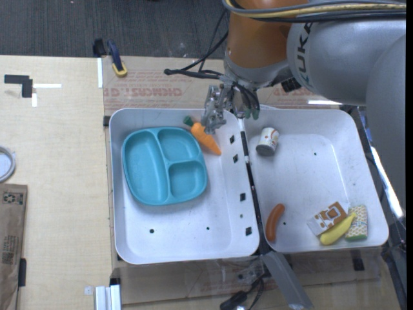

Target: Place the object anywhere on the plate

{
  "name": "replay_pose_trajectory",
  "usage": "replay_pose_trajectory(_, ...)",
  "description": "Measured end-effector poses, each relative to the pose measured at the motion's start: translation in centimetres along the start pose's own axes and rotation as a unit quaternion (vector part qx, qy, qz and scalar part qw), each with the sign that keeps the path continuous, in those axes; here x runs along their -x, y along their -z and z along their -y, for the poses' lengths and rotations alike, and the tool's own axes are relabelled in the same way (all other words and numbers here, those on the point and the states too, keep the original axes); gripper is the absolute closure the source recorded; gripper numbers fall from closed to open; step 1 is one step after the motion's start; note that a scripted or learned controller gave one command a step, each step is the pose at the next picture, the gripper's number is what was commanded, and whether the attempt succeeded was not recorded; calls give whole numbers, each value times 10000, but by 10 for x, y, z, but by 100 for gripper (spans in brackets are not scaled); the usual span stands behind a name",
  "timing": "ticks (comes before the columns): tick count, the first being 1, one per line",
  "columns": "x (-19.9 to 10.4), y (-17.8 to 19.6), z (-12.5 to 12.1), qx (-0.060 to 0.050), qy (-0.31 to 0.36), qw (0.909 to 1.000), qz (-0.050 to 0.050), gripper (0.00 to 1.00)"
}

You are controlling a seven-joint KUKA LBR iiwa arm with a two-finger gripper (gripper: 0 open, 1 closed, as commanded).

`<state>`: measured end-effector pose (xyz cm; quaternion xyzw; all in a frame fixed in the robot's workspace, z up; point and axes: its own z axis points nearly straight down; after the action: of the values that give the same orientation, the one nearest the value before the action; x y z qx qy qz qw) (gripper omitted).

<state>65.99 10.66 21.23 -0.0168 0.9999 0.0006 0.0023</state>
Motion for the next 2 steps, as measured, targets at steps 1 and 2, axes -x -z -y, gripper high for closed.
replay_pose_trajectory(1, 2, 10, 0, 4, -5, 10000, 31, 100)
replay_pose_trajectory(2, 1, 51, -24, -7, -1392, 9903, 4, 100)
